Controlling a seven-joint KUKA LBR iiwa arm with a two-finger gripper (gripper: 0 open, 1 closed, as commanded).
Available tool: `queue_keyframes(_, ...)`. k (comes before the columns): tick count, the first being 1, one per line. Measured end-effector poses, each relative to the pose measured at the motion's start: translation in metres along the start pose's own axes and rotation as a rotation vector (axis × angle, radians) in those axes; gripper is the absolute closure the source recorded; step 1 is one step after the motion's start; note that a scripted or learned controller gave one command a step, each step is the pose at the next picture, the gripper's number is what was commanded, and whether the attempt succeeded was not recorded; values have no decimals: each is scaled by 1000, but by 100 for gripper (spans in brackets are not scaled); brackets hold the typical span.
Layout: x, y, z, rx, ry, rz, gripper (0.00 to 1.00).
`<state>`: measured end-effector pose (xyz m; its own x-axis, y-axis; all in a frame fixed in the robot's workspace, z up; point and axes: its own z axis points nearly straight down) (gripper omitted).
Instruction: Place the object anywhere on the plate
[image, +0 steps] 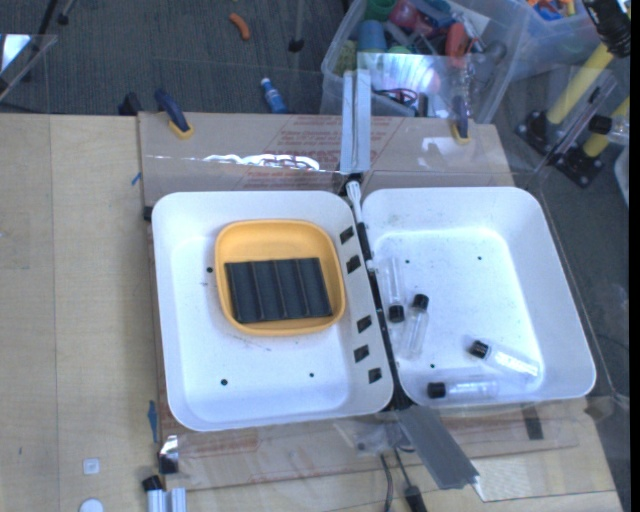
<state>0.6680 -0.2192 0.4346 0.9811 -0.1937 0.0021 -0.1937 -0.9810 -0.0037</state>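
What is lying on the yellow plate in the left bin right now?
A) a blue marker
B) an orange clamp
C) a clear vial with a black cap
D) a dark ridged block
D: the yellow plate in the left bin carries a dark ridged block, while the clear vials with black caps lie in the right bin.
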Motion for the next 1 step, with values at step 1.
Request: queue_keyframes(1,0,0,0,0,0,0,0)
